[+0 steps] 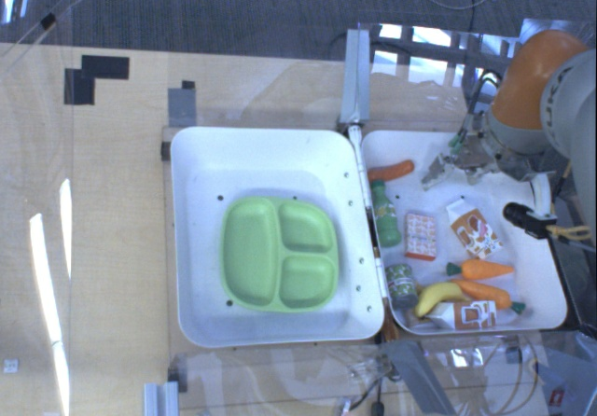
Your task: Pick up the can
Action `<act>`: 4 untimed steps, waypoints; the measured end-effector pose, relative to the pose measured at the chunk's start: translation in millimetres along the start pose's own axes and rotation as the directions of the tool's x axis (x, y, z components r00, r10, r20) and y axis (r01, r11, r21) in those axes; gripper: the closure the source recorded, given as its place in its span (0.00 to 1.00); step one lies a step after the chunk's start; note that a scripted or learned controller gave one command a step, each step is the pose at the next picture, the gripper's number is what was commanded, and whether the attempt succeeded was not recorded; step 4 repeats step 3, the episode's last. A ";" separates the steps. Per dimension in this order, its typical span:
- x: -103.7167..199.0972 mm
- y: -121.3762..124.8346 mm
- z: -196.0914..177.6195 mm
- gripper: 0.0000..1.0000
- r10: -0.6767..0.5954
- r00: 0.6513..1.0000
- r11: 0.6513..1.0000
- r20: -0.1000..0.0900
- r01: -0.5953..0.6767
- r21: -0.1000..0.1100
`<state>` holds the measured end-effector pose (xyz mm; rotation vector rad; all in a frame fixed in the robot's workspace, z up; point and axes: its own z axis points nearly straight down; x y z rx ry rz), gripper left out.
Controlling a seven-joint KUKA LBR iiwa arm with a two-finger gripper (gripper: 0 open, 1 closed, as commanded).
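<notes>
— Can point(402, 283): upright near the front left corner of the right bin point(556, 310), just beside the banana point(438, 298), below the green bottle point(383, 214).

— Gripper point(455, 163): high in the same bin's back part, well apart from the can, near the sausage point(391, 171). Fingers spread open, nothing between them.

— Elsewhere: green divided plate point(280, 254) in the left bin point(200, 155); carrots point(486, 279) right of the banana.

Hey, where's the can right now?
The can sits in the right bin, near its front-left corner, just below the green bottle and left of the banana.
</notes>
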<state>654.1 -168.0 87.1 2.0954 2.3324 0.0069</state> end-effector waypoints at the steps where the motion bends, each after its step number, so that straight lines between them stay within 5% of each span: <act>1: -13.1 -50.3 -1.6 0.00 -0.025 1.000 1.000 0.001 0.025 -0.001; 2: -32.6 14.8 -1.5 0.00 0.389 0.921 0.921 -0.005 -0.389 0.007; 4: -32.5 14.8 -1.5 0.00 0.388 0.921 0.921 -0.005 -0.388 0.007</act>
